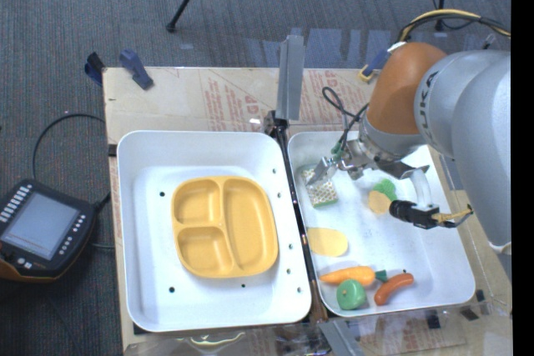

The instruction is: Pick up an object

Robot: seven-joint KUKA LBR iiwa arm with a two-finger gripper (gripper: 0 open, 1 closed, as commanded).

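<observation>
The end effector [324, 173] is lowered right of centre, fingers parted around a green-speckled block [324, 193] on the right bin [450, 263] floor. Closing and lifting are judged left.

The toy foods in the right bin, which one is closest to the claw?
The speckled grey-white block, lying right by the claw near the bin's left wall. The carrot, sausage and green piece lie along the near edge.

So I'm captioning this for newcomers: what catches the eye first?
The yellow divided tray in the left bin stands out. Next, the grey arm's orange band above the right bin, whose near end holds a carrot, green toy and sausage.
</observation>
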